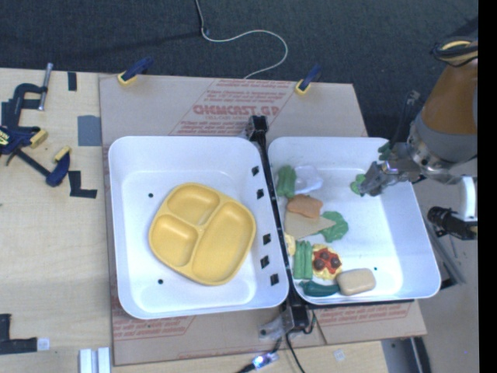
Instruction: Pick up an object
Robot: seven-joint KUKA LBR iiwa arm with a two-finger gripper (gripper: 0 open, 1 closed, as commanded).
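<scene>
My gripper (371, 180) hangs over the upper right part of the right bin (404, 231), with a small green object (359, 184) between its fingertips, so it is shut on that piece. The remaining toy food lies along the bin's left side: a green vegetable (286, 181), a pale clear item (309, 182), an orange-tan bread piece (304, 206), a beige slice (301, 224), a green leafy piece (337, 226), green pods (301, 259), a red and yellow pizza piece (327, 261), a beige bun (356, 281) and a dark green piece (316, 289).
A yellow divided plate (203, 232) lies in the left bin (132, 177). Black clips line the wall between the two bins (266, 208). Blue clamps (23, 138) lie on the bench at far left. A white cable (233, 36) loops behind the bins.
</scene>
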